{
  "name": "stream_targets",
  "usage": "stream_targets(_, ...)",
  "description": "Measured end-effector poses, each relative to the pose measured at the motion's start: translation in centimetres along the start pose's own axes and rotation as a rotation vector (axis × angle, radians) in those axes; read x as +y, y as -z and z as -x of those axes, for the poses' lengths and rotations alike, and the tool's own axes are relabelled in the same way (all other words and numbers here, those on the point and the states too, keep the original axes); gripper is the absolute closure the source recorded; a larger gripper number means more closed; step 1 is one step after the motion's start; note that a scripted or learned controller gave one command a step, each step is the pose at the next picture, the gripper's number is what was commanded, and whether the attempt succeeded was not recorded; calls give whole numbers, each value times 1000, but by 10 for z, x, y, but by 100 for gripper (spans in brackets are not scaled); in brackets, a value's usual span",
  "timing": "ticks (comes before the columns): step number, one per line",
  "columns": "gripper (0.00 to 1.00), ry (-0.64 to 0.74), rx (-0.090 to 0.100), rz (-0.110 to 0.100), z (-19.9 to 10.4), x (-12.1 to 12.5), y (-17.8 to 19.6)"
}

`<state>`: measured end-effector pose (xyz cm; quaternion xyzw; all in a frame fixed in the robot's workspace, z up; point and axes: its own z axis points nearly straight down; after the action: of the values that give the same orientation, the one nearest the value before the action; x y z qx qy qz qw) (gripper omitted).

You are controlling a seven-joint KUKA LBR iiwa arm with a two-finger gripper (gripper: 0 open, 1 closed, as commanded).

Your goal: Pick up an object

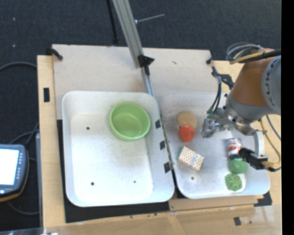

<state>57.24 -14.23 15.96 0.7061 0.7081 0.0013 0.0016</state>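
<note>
My gripper (210, 128) hangs low over the right bin (206, 192), near its middle, with nothing visibly in it. Just to its left lie a red ball (186, 133) and a tan round object (187, 118), touching each other. A cream box with a dotted pattern (191, 158) rests below them. Right of the gripper lies a small can with a red label (232, 146). Under the can are a green round object (238, 166) and a green textured piece (233, 181).
A green bowl (130, 121) stands in the left bin (78, 180), toward its back. A slanted metal pole (130, 31) crosses the back of the bench between the bins. Cables trail at the arm's wrist (255, 89) and a black part (255, 159) juts out near the can.
</note>
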Motion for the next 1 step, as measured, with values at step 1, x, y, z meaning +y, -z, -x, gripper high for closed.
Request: stream_targets(1,100,1,-2,5,3,-1,64)
